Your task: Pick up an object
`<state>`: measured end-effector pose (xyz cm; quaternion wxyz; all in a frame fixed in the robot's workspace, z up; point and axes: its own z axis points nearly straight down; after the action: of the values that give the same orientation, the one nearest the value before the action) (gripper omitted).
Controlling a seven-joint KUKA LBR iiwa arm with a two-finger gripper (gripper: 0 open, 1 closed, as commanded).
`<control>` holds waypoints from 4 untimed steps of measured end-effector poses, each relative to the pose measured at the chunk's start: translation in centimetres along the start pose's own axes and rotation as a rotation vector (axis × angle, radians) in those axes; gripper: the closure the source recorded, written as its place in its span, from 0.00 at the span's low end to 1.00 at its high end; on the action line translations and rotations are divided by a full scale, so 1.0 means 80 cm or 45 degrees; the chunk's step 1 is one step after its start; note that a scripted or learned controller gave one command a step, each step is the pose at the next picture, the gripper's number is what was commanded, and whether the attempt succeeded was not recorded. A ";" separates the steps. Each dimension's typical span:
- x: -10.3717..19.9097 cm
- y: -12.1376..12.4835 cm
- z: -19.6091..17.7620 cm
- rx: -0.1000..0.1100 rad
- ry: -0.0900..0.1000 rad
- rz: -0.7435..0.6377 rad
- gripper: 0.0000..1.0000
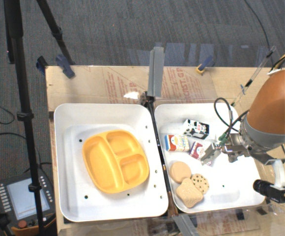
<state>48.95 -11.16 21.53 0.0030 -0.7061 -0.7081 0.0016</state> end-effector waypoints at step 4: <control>-0.057 0.113 0.139 -0.020 0.002 0.105 0.00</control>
<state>57.94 -15.64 10.36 -0.0019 -0.7348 -0.6783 -0.0045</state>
